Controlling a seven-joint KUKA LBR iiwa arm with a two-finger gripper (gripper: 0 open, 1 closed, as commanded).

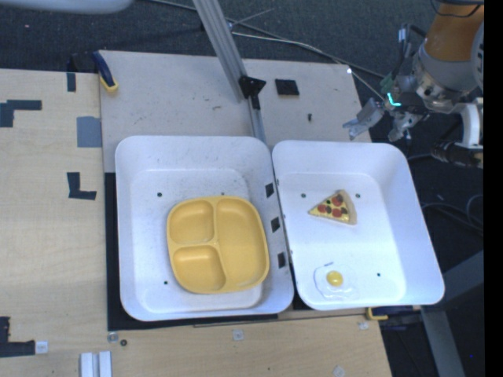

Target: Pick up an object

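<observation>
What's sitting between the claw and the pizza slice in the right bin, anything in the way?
Nothing visible blocks it. The claw is above the right bin's far rim, and the pizza slice lies alone on the open floor; the fried egg lies nearer the front, off that path.

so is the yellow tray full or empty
Empty. The yellow tray lies flat in the left bin, and all three compartments show bare yellow, with nothing in them.

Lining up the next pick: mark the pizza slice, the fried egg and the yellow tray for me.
pizza slice [334,208], camera view, on the middle of its topping.
fried egg [335,279], camera view, on the yolk.
yellow tray [238,242], camera view, on the floor of its largest compartment.
</observation>
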